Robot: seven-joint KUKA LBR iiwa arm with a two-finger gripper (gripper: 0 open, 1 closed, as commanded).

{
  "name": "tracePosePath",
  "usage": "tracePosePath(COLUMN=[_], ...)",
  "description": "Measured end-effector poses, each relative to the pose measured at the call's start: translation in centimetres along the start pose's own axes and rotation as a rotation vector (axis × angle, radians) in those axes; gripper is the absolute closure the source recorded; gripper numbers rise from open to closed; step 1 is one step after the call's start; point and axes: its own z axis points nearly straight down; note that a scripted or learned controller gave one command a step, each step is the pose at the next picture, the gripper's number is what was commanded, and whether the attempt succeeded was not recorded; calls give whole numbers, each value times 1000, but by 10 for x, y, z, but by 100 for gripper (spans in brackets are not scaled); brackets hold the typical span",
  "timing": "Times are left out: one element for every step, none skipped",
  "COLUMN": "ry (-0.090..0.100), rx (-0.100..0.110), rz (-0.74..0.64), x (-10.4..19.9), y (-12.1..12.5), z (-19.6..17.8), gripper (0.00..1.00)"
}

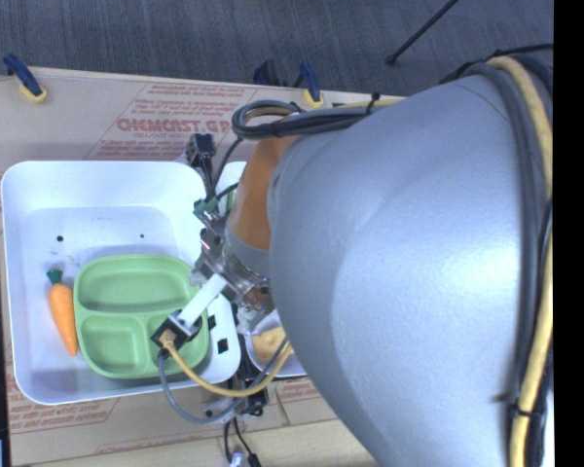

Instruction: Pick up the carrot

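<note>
Grey arm (pixel 399 261) overhead, pincer (pixel 232 309) grip cannot be told, carrot (pixel 62 317) beside green tray (pixel 127 290)

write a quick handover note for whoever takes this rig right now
Gripper: low over the right rim of the green tray, by the seam between the bins; open or shut can't be told.
Carrot: lying in the left bin, beside the tray's left edge, far from the gripper.
Done: nothing yet; the carrot is not picked up.
Left: cross over the tray, grasp the carrot, lift.
</note>
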Motion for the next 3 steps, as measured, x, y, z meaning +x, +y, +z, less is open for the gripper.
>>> tracePosePath(ry=[1, 2, 2], rx=[2, 6, -3], rz=[-74, -89, -80], x=[18, 20, -4], y=[-27, -28, 3], z=[76, 67, -1], gripper=[0, 100, 100])
